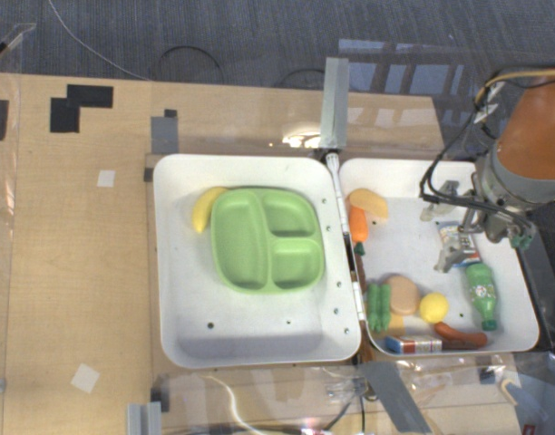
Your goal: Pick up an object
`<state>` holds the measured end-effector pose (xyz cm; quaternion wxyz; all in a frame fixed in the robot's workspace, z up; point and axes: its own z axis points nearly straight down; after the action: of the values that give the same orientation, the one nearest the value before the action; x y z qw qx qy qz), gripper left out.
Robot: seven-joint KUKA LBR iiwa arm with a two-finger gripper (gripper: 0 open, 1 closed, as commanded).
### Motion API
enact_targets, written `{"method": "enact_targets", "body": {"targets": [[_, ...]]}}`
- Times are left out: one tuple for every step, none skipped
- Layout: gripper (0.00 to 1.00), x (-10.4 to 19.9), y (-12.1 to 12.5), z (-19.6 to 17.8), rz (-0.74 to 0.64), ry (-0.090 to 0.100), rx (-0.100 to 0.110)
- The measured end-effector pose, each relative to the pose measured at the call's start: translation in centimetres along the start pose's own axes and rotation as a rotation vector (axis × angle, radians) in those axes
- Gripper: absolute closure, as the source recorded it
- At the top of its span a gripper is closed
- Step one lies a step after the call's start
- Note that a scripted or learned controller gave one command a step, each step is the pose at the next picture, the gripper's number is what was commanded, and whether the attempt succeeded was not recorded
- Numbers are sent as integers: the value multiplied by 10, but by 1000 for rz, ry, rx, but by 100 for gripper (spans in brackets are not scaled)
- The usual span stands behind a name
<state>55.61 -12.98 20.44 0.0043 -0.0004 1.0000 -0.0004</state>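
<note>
Just below the tool (460, 246) lies a green bottle (481, 294) (right bin).

We reach in from the right with our one arm (531, 143), its orange band showing large at the upper right and the grey wrist section just below it. Dark cables loop off the wrist on its left side. From there the gripper (457, 247) points down and to the left, low over the right-hand part of the view. Its metal fingers (450, 259) stand slightly apart, with nothing held between them.
</note>
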Motion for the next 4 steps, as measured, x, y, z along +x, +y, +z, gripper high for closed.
{"method": "enact_targets", "body": {"targets": [[0,20,-23,109,-26,-2,1],[0,24,-78,114,21,-7,4],[0,13,-41,114,56,-8,2],[100,7,-41,99,50,-25,5]]}}
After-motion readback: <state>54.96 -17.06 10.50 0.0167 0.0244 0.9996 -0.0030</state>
